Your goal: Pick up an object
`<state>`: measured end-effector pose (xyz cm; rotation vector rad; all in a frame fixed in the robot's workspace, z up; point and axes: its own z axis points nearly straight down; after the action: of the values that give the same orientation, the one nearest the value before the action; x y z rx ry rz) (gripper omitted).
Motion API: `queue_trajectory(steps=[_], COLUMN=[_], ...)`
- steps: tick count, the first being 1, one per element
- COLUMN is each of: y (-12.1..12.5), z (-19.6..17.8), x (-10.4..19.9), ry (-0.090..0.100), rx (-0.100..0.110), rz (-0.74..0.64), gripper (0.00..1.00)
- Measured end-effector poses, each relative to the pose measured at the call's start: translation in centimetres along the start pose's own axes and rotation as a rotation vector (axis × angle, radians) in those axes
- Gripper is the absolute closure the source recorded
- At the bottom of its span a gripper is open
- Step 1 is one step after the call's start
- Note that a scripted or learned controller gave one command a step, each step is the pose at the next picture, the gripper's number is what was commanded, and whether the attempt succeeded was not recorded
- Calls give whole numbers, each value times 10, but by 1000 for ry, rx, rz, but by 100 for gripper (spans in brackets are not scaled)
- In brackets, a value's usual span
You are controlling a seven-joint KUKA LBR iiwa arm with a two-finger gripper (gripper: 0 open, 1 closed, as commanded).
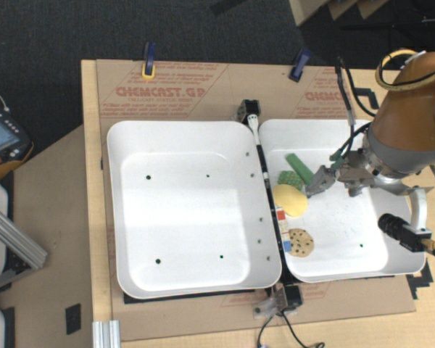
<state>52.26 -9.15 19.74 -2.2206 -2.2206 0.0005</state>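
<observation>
Two white bins side by side on a brown board [203, 78]. Left bin [181, 216] wide and bare, with four small dark dots on its floor. Right bin [348, 249] partly under the arm [409, 114]. Touching walls down the middle, with a dark seam between them. A black clip [248, 111] at the top of that seam and another [287, 296] at the bottom. Two blue clamps [149, 58] on the far edge of the board.

Lots of open floor in the lower right part of the right bin. Little room on its left side: all the things packed there, close to the middle wall.

Low in the right bin, near its middle, the gripper [317, 185], slanting down and to the left from the grey wrist. Open or shut: cannot tell. Nothing seen held in it.

Just up and left of the gripper tip, a green block [299, 169], lying on a slant, very near the tip or touching it. Just left of the tip and a bit lower, a yellow ball [291, 199], near the tip, touching the low end of the green block or nearly so. Further down, clear of the gripper, a round cookie [299, 243] with dark spots. Pressed against the middle wall, beside ball and cookie, a thin red and blue thing [281, 220], too small to make out.

Close to the bin's right wall, a black part of the arm [395, 229] hanging over the floor.
</observation>
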Motion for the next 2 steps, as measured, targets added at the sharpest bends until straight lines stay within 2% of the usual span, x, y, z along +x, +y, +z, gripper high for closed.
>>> queue_trajectory(steps=[1,2], y=[-43,-43], z=[-151,-267], x=[-24,-48], ry=[-5,-6], rx=[-19,-19], rz=[2,0], gripper=[0,0])
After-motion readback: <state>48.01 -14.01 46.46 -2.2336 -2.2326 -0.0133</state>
